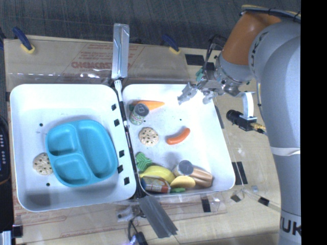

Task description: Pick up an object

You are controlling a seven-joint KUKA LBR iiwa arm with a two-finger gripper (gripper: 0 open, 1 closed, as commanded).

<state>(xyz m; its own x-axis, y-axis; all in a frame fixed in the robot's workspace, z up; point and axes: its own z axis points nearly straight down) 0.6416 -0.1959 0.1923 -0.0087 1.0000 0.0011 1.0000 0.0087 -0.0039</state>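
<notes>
My gripper hangs over the back right part of the right bin, open, with nothing between its fingers. An orange carrot lies to its left, beside a small tin can. In the middle of the bin lie a cookie and a red-orange sausage. Along the front wall are piled a banana, a green toy, a brown bottle with a grey cap and a yellow piece.
The left bin holds a blue divided plate and a second cookie by its left wall. A metal clamp bar stands behind the divider between the bins. The arm's grey body fills the right side.
</notes>
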